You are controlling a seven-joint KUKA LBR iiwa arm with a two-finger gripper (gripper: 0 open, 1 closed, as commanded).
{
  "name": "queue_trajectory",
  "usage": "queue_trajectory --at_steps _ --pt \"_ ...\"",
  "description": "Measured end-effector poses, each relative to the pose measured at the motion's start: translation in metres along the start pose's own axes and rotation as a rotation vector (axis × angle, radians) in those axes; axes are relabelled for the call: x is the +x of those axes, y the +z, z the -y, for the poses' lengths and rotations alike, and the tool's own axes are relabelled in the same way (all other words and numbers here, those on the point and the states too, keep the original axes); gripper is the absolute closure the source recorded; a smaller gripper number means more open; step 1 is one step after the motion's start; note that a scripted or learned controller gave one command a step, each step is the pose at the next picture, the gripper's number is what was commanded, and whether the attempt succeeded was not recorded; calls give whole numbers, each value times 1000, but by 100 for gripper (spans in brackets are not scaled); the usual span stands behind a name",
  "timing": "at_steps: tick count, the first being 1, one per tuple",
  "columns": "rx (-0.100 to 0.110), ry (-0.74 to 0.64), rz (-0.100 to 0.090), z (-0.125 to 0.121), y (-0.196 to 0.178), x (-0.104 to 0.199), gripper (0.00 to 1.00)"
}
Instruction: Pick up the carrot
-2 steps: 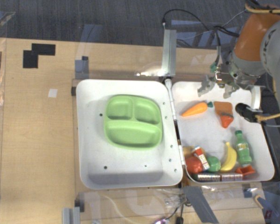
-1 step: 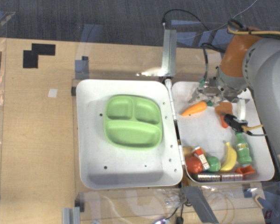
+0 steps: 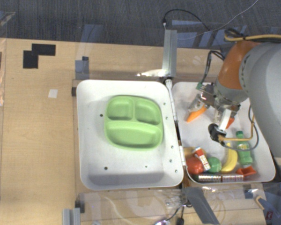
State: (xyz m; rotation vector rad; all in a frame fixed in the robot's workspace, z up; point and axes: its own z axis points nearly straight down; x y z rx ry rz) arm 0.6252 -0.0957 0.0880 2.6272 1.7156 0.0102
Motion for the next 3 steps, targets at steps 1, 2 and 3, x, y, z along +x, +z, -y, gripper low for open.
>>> queue_trajectory --at_steps 1,2,3 --pt "2 122 2 17 -98 14 0" --pt "5 170 3 3 -6 -8 0" --pt "3 162 2 2 -17 -6 100"
